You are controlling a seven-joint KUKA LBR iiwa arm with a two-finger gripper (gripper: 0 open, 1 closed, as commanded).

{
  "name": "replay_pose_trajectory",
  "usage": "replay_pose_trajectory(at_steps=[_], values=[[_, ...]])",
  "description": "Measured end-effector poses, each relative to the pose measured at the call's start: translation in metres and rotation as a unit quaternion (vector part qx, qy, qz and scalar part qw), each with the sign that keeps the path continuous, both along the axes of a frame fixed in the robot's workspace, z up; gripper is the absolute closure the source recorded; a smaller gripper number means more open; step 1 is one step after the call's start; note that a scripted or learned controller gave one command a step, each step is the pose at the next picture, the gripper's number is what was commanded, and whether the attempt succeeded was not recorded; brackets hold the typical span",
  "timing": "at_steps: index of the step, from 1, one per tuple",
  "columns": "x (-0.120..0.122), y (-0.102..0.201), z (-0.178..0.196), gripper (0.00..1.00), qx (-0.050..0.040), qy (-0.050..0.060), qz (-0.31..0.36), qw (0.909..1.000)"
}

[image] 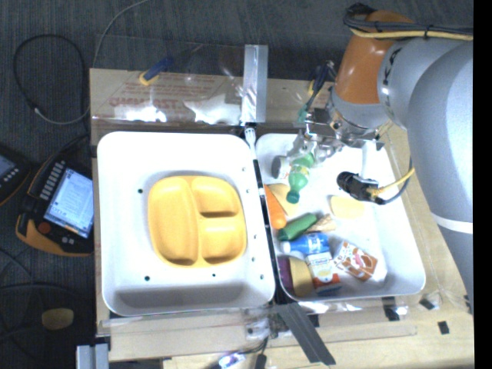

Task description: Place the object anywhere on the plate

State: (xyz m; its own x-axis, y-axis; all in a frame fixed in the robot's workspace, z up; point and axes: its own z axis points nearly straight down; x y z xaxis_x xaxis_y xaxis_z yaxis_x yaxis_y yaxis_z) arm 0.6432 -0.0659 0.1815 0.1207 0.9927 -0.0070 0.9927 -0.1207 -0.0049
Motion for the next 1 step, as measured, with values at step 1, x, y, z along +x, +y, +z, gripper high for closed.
replay_pose_trajectory(at_steps=[1], values=[[0.0033, 0.0084, 0.0001, 1.0, 0.0011, 0.0, 0.039, 0.9993]])
